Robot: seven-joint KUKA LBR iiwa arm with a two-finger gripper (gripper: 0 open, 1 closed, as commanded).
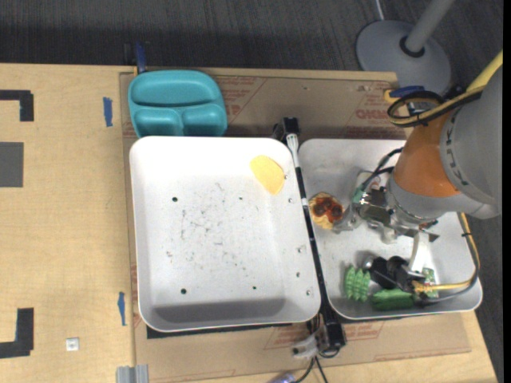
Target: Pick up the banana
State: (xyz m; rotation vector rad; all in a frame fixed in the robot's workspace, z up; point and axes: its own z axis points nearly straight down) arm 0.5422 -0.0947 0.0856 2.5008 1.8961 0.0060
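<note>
The banana, a short yellow piece, lies in the left bin near its far right corner, close to the wall between the bins. My gripper hangs over the middle of the right bin, under the grey arm with its orange band. It is well to the right of the banana, across the dividing wall. A small orange-brown object sits just left of the gripper in the right bin. Nothing shows between the gripper and the banana except the bin walls.
A green ridged toy lies at the near side of the right bin. A teal divided tray stands behind the left bin. A grey lamp base sits beyond the bench at the back right.
</note>
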